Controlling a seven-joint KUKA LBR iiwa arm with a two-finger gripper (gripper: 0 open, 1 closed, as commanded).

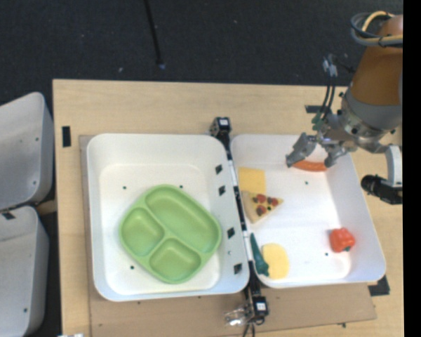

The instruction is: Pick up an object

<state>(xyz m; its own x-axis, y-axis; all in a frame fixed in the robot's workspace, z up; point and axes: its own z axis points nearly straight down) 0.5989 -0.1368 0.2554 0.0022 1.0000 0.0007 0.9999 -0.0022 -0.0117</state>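
While arm reaches over right bin (351,209) near its far edge, tool (314,154) hangs just above orange carrot-like piece (309,165) — fingers spread apart, nothing between them; arm's upper part cut off at frame edge. Two white bins on table (147,104). Left bin (98,188): one green three-compartment tray (170,233). Right bin: five items — carrot piece, yellow cheese slice (252,180), pizza wedge (262,205), yellow-and-green item at near edge (272,260) hard to identify, red piece (342,239).

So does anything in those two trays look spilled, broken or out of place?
Nothing stands out. The green divided plate lies flat in the left bin; the toy foods sit scattered but whole in the right bin. The claw hovers at the orange carrot-like piece.
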